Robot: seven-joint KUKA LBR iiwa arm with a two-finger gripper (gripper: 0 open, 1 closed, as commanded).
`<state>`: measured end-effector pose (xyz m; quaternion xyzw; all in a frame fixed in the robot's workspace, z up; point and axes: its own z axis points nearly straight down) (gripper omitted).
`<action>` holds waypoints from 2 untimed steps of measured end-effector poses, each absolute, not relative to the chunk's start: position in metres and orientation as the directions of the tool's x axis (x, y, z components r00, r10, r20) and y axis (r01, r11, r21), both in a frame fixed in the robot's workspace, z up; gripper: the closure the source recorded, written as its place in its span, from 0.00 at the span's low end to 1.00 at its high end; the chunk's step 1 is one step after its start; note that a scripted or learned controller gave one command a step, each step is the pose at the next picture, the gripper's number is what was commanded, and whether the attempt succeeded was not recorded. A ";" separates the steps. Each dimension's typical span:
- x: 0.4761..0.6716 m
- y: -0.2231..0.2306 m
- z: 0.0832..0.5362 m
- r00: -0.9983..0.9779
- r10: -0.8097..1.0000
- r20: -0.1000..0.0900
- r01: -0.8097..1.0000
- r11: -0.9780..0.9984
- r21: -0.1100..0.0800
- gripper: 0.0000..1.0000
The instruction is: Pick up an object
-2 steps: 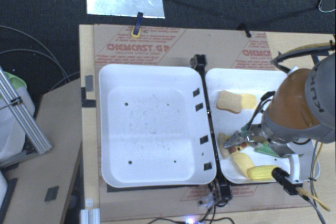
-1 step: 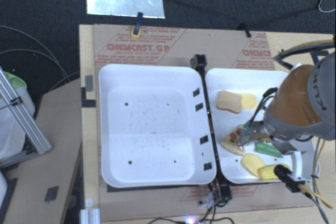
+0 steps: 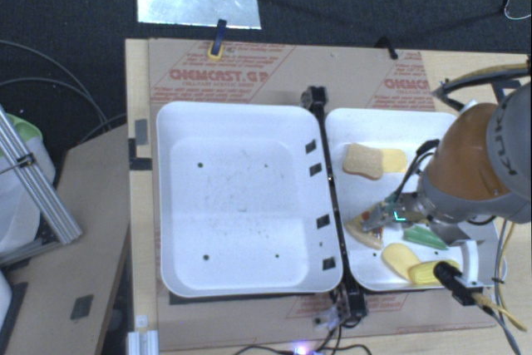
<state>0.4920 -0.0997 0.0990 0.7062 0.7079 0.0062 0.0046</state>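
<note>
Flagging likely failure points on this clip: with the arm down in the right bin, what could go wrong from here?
1. The tool sits low among a tight cluster: a green piece, yellow pieces and a tan piece. It may nudge neighbours or catch two at once.
2. That cluster lies close to the right bin's front wall, so a shoved piece could wedge against it.
3. The beige sponge lies apart, an easier target being passed over.
</note>
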 end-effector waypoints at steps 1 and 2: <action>0.491 -0.105 0.088 -0.001 1.000 0.003 1.000 0.001 0.013 0.00; 0.490 -0.103 0.088 -0.001 1.000 -0.004 1.000 0.001 0.013 0.00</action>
